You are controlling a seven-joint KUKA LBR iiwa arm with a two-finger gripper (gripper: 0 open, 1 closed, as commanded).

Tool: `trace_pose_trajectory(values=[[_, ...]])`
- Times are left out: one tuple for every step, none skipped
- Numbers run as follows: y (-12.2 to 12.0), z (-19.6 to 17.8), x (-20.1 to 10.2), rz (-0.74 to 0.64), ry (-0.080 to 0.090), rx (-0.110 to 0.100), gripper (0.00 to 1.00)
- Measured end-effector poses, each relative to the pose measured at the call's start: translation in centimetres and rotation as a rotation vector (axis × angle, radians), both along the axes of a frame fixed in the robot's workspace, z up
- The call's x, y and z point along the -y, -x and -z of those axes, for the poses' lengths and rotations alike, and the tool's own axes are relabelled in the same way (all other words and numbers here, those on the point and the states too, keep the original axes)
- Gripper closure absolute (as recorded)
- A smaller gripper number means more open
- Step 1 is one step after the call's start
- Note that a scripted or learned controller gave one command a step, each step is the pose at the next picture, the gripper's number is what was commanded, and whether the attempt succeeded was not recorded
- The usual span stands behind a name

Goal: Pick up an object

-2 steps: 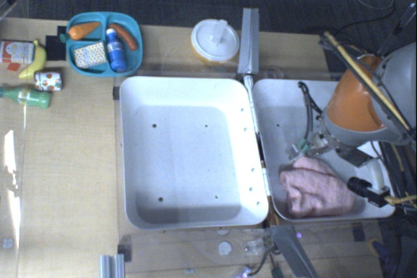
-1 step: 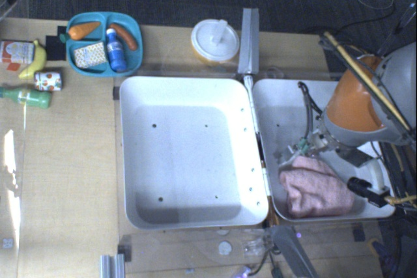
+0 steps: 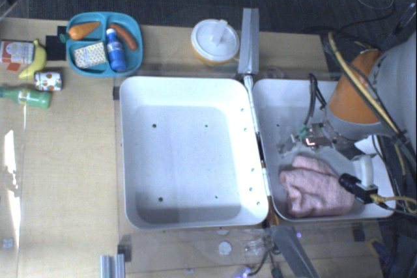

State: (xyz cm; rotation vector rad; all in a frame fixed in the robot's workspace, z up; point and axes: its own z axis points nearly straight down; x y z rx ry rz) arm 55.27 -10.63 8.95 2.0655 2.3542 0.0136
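A crumpled pink cloth (image 3: 315, 191) lies in the near part of the right bin (image 3: 280, 97). My gripper (image 3: 307, 139) hangs low in that bin, just above the cloth's far edge, at the end of the grey arm with its orange band (image 3: 354, 98). Its tip is dark and cluttered by cables, so its state is unclear. Nothing is seen held in it. A black connector (image 3: 356, 185) on the arm's cabling overlaps the cloth's right side.
The left bin (image 3: 186, 146) sits beside the right one, with a metal post (image 3: 247, 42) behind their shared wall. On the bench at far left are a blue divided plate (image 3: 133, 29) of toy food, a lidded white cup (image 3: 215, 41), a banana (image 3: 36, 58), a can (image 3: 47, 81) and a green bottle (image 3: 26, 97).
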Motion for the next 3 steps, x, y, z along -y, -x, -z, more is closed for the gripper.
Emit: trace_pose_trajectory(values=[[-0.3,-0.9,0.2,-0.006,0.006,0.006,1.0],[-0.3,-0.9,0.2,-0.006,0.006,0.005,0.0],[5.6,0.0,2.6,0.048,0.004,0.007,0.0]])
